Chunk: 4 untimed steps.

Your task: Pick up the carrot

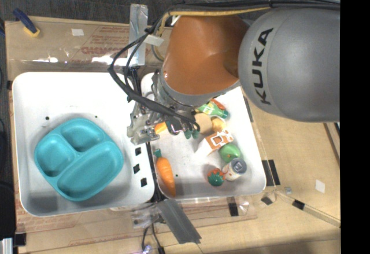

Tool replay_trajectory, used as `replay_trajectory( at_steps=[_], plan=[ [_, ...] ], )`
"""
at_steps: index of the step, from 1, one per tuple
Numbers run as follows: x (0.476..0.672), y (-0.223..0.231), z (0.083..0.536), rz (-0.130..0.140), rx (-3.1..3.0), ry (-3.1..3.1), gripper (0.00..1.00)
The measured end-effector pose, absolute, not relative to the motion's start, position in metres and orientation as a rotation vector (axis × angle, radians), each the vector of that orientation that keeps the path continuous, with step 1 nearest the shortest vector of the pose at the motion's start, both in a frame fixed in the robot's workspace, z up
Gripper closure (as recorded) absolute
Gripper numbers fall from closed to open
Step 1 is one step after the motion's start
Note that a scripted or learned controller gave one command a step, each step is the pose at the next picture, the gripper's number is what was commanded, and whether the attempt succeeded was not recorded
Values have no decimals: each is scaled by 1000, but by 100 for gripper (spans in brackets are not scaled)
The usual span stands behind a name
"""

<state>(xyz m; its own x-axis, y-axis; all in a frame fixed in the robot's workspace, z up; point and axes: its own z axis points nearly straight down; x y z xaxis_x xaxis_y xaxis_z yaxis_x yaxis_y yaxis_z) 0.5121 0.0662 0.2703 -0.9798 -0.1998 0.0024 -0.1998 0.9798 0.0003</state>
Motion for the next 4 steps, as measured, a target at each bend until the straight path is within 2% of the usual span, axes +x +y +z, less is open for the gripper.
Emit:
replay_trajectory(
  at_steps=[1, 2, 3, 4],
  plan=[
    [507, 35, 314, 4, 760, -3055, 100],
    [574, -24, 348, 5, 968, -2994, 100],
    [647, -32, 382, 3, 1305, -2863, 100],
    [656, -25, 298, -5, 1584, -2711, 100]
  ],
)
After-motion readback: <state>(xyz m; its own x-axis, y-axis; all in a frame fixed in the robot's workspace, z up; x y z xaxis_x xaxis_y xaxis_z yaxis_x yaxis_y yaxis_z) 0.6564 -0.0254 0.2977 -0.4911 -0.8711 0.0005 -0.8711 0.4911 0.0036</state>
